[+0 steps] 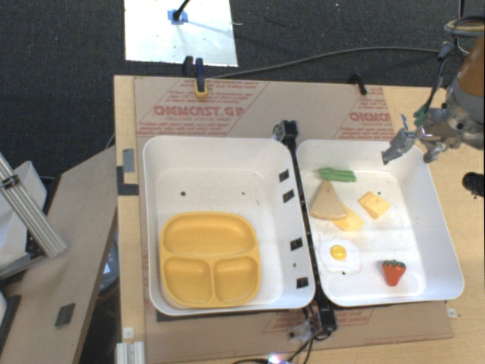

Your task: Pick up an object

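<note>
Green bean: we see it lying flat, long axis left-right.
Look: slim, green.
Tool: we see it spread, grasping nothing.

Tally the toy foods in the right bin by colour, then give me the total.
Green: 1, the bean pod
Tan: 1, the bread wedge
Yellow: 2, the cheese block and the yellow slice
White with a yellow yolk: 1, the fried egg
Red: 1, the strawberry
Total: 6
</note>
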Robot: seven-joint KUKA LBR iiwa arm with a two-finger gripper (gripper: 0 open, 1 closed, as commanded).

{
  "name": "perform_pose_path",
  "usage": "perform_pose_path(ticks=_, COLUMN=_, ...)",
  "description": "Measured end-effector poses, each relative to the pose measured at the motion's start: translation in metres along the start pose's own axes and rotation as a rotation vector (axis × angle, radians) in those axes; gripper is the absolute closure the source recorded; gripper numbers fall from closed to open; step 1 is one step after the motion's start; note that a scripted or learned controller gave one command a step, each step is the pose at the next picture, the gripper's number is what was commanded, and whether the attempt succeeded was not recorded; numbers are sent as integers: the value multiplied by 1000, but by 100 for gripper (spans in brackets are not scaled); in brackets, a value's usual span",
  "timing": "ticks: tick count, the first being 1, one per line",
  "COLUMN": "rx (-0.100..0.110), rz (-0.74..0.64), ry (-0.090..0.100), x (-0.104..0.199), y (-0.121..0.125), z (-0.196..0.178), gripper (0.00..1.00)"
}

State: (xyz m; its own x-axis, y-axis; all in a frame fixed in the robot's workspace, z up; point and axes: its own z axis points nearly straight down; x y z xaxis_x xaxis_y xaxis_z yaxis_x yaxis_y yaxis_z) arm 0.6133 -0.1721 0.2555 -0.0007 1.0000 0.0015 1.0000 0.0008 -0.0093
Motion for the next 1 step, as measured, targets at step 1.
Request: perform_pose_path(ticks=1, rx=-11, rz=-3, ry=-2, x=0, y=2, z=-7, gripper=0)
